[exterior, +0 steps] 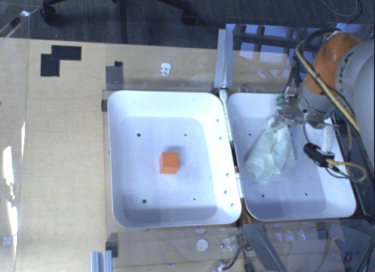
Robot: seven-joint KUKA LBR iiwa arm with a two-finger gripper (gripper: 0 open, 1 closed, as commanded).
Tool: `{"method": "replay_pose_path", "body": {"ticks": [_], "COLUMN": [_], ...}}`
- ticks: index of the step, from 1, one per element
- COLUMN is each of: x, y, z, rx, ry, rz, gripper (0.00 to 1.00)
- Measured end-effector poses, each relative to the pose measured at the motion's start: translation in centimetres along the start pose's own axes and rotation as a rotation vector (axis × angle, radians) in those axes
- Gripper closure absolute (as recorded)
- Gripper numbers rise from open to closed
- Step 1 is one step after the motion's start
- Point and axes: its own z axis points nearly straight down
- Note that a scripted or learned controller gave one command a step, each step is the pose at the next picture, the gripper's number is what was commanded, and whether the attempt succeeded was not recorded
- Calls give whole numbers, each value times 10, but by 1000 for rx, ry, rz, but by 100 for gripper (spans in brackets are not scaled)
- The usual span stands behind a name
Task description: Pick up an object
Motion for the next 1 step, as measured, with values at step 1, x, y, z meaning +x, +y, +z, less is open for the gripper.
{"method": "replay_pose_path", "body": {"ticks": [1], "x": [12], "y": [39], "z": [-77], "rx": [17], "ry": [-4], "rz": [244], "gripper": [100]}}
